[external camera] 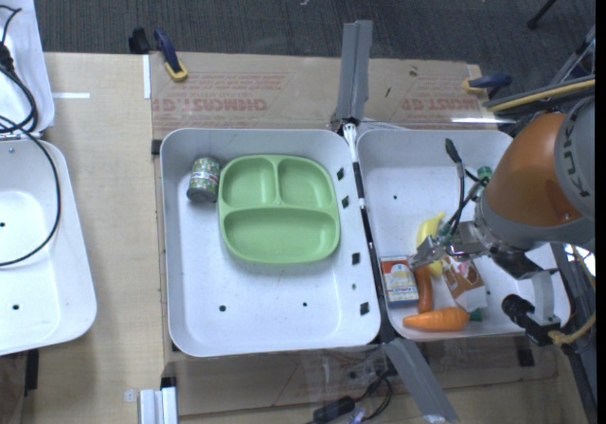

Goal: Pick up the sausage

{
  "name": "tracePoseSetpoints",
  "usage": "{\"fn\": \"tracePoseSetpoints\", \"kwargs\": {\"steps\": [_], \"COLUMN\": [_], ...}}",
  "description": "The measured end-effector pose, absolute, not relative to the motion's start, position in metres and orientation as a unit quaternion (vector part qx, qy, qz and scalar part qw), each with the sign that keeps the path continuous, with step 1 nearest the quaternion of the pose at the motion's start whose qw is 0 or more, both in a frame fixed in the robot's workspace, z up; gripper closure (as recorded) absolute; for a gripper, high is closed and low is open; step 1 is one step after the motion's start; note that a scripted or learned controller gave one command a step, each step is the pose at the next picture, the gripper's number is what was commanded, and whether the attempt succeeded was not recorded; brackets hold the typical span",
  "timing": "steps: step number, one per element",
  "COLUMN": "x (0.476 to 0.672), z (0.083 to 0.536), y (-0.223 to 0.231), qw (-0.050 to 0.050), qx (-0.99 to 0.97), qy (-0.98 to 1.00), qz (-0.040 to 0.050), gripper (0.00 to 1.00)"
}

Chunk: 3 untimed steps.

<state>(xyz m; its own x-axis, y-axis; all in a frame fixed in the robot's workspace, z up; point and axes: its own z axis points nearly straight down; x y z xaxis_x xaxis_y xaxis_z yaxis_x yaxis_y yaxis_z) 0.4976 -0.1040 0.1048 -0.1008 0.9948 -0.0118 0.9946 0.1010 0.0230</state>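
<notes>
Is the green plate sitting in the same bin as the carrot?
No. The green plate lies in the left bin, while the carrot lies in the right bin.

My table (104,91) is tan board with faint red print along the back. Two white bins sit on it touching side by side: left bin (180,290), right bin (379,167). A blue-and-yellow clamp (169,55) grips its back edge, near the left corner.
</notes>
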Motion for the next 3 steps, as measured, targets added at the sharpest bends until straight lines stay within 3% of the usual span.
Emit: {"fn": "tracePoseSetpoints", "kwargs": {"steps": [2,3], "x": [0.498,0.478], "z": [0.105,0.191], "y": [-0.106,-0.088], "qw": [0.012,0.000], "qx": [0.647,0.654], "qy": [0.763,0.757], "qz": [0.0040,-0.0009], "gripper": [0.00,0.00]}}
